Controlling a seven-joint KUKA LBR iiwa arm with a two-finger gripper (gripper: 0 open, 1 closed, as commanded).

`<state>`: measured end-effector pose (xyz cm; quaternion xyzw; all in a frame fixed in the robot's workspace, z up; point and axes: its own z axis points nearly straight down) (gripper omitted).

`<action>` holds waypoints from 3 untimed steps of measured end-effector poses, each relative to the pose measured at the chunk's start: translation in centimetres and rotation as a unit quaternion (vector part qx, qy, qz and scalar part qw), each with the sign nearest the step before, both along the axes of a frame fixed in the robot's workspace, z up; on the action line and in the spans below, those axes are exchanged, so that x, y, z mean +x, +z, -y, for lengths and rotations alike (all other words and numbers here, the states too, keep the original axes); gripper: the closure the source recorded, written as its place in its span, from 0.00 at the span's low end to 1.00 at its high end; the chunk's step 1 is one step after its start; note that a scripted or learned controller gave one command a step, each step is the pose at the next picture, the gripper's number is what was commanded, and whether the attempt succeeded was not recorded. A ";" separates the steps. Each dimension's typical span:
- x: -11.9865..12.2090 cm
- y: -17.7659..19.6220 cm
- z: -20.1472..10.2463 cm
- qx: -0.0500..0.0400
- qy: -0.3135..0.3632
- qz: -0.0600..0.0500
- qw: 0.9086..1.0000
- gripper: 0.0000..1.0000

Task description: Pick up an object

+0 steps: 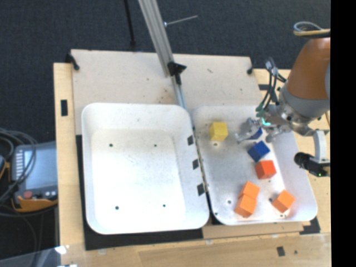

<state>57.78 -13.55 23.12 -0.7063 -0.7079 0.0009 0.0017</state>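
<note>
Three orange blocks (247, 198), one blue block (258, 151), one yellow (218, 130), jaws (248, 131) state unclear

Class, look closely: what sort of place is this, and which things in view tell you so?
Probably a robotics lab test bench: a robot arm reaches over two white bins, coloured blocks lie in one, and an aluminium pole rises behind.

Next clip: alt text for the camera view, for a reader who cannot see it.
A grey and orange robot arm reaches from the right, its gripper just above a blue block in the right bin. That bin also holds a yellow block and four orange blocks.
</note>
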 end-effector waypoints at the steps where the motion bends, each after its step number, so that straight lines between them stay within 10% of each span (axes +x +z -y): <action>1: 0.1 0.2 0.0 0.000 0.000 0.002 1.000 0.00; 3: 0.6 -11.9 -0.6 -0.001 -0.002 0.000 1.000 0.00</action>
